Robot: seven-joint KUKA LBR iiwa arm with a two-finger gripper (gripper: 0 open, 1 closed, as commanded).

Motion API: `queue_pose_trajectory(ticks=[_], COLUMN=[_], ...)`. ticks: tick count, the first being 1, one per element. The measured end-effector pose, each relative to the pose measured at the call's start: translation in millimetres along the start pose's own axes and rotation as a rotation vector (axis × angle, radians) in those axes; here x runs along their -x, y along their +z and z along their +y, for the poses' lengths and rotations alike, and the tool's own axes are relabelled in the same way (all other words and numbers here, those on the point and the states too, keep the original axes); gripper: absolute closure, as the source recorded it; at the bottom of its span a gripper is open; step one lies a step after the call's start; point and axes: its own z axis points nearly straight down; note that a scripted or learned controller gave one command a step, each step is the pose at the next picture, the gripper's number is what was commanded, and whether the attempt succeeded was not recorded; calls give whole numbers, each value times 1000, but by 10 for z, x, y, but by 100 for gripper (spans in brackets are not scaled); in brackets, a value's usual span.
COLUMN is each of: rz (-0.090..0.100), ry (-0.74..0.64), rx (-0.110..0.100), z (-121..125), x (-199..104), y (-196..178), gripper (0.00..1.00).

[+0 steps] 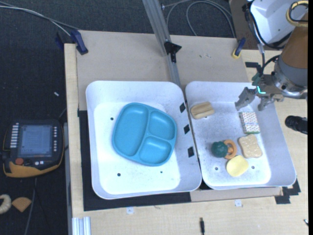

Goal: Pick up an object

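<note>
We see the gripper with its jaws spread and nothing between them, above the right bin. A patterned sponge block lies at its six o'clock.

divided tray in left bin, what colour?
Light blue tray, plain, seen in the camera view.

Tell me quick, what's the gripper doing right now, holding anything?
Gripper: open, holding nothing, above the right bin near the speckled block.

Your glossy white-shelled arm, tan-orange wrist band, grey metal two-finger gripper, small teal light, thin black cables.
</note>
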Motion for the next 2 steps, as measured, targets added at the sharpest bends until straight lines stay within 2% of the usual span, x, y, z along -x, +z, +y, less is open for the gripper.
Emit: queue_pose_trajectory(ticks=[1,2], rz=[0,1], ry=[0,-1], rx=[2,-2], z=[5,21], x=[0,-60], y=[-9,426], gripper=[0,0])
